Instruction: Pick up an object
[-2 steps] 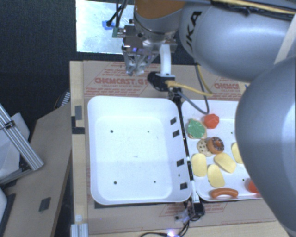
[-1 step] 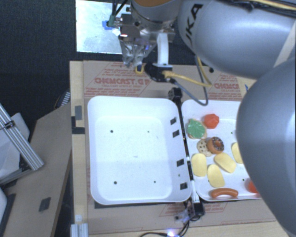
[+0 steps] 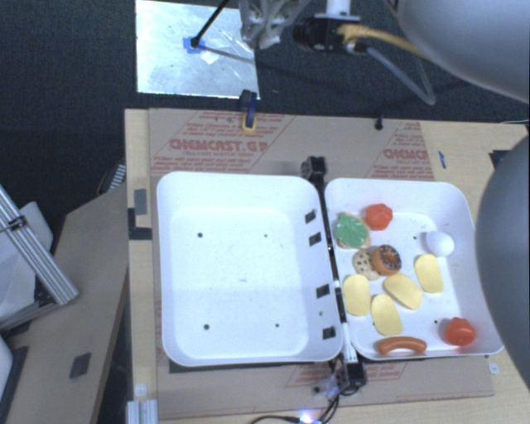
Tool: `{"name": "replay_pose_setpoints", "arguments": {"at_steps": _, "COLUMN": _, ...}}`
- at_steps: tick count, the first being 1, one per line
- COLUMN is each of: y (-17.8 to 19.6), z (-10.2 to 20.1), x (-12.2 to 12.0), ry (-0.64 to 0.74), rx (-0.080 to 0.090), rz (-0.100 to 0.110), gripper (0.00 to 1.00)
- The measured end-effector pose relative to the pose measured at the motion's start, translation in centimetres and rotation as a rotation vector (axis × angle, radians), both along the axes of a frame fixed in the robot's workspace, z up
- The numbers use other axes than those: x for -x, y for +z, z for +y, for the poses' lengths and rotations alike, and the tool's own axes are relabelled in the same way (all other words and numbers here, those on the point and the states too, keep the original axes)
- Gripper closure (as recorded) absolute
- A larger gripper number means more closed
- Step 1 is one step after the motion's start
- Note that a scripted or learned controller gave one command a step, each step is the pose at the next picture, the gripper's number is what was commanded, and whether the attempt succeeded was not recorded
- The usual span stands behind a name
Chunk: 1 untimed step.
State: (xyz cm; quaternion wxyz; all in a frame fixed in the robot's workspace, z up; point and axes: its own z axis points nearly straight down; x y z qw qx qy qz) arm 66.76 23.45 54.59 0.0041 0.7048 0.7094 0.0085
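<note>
The right bin (image 3: 464, 217) holds several toy foods. Among them are a green leafy piece (image 3: 351, 230), a red tomato (image 3: 378, 216), a white egg (image 3: 439, 243), a brown donut (image 3: 387, 259) beside a speckled cookie (image 3: 362, 263), several yellow pieces such as one at the bin's middle (image 3: 402, 290), a sausage (image 3: 401, 345) and a red-orange fruit (image 3: 459, 331). My gripper (image 3: 265, 25) hangs blurred at the top of the view, beyond the bench's far edge and far from both bins. Nothing shows in it.
The left bin (image 3: 240, 265) sits beside the right one, with black clips (image 3: 323, 248) along their shared edge. A shiny metal sheet (image 3: 195, 50) lies beyond the bench. The grey arm (image 3: 464, 37) and its cables cross the top right. An aluminium frame (image 3: 29, 257) stands at left.
</note>
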Motion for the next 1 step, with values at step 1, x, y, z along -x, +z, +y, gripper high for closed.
{"name": "replay_pose_setpoints", "arguments": {"at_steps": 1, "y": -1.03, "z": -9.25, "x": 0.40, "ry": -0.013, "rx": 0.008, "rz": 0.016, "gripper": 1.00}}
